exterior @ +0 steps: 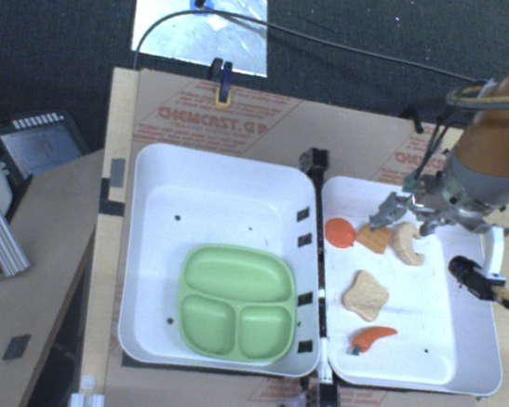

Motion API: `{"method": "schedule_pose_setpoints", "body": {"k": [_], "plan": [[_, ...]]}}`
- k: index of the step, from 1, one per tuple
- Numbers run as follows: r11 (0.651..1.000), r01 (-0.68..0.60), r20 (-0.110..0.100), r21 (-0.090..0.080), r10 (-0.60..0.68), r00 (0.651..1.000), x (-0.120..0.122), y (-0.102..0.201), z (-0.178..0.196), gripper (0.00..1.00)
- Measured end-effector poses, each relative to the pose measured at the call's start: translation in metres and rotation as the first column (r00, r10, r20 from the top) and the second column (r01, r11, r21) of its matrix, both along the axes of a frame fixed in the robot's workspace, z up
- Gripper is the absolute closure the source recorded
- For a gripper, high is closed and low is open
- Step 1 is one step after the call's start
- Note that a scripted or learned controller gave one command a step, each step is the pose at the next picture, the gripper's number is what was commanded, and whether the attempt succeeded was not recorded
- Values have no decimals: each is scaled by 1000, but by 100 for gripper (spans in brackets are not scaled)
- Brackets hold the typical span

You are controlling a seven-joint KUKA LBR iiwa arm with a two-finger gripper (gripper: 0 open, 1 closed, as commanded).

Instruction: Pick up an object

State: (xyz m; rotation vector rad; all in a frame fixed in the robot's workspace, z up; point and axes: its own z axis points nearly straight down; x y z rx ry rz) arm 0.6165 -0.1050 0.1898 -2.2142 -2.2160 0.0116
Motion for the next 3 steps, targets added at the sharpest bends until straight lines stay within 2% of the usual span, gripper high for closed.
{"method": "schedule_pose_setpoints", "body": {"k": [1,3], "plan": [[1000,-2,13,-1,2,1000,3,0,8,0],[1000,-1,10,-1,1,1000,4,7,-105,0]]}}
